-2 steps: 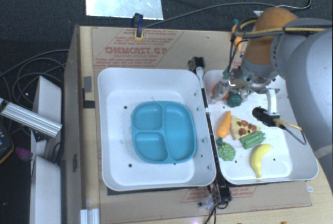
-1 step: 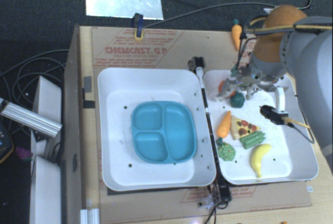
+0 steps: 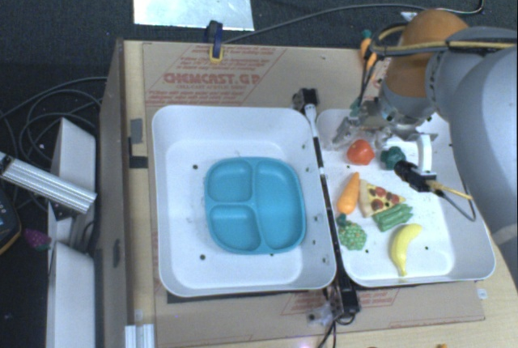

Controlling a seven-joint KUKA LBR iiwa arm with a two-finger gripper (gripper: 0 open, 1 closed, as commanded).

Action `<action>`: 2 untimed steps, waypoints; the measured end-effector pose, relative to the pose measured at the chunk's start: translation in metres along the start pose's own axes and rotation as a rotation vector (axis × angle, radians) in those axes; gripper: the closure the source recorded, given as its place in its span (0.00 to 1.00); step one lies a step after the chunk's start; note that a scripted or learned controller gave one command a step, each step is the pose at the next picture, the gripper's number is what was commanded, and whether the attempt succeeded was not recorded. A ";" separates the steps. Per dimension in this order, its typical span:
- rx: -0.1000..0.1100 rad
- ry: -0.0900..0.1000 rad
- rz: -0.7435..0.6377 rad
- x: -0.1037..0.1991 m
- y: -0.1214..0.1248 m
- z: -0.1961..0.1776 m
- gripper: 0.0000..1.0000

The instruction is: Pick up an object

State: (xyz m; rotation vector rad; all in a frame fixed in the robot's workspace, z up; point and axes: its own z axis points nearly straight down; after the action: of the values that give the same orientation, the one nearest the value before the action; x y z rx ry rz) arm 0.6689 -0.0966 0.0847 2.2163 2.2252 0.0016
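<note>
The claw (image 3: 366, 128) hangs low at the right bin's (image 3: 465, 257) far end, its spread unreadable, just above a small red tomato (image 3: 360, 151). It looks like light, hard, smooth toy plastic, likely to roll; pinching across its middle seems safest.

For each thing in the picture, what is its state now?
Gripper: low in the right bin, just above the tomato.
Tomato: on the bin floor, not held.
Carrot: lying flat.
Pizza slice: lying flat.
Banana: lying flat.
Broccoli: lying by the divider.
Blue tray: flat in the left bin.
</note>
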 end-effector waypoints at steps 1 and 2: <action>-0.002 0.000 -0.001 0.014 0.001 -0.008 0.00; -0.005 0.000 -0.003 0.014 0.002 -0.019 1.00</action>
State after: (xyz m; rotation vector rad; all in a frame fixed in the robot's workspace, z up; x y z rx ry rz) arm 0.6704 -0.0831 0.1038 2.2103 2.2261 0.0063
